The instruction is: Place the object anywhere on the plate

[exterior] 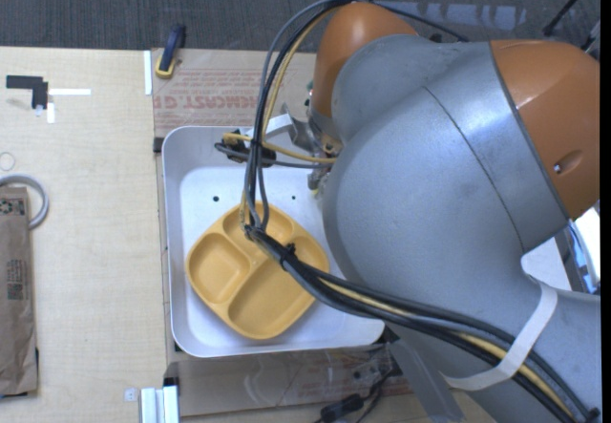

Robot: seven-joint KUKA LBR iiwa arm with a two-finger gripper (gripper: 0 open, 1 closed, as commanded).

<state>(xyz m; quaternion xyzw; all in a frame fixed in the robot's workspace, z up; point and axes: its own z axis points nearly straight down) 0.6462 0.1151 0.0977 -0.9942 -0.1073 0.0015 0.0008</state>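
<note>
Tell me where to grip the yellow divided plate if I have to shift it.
Take the plate by its raised outer rim at the bare lower-left corner, coming straight down. It lies flat in the white bin, and the arm's cables cross its upper-right part.

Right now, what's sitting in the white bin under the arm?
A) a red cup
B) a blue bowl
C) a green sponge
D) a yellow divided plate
D: a yellow divided plate with separate compartments lies on the floor of the white bin, partly under the arm's cables.
</note>
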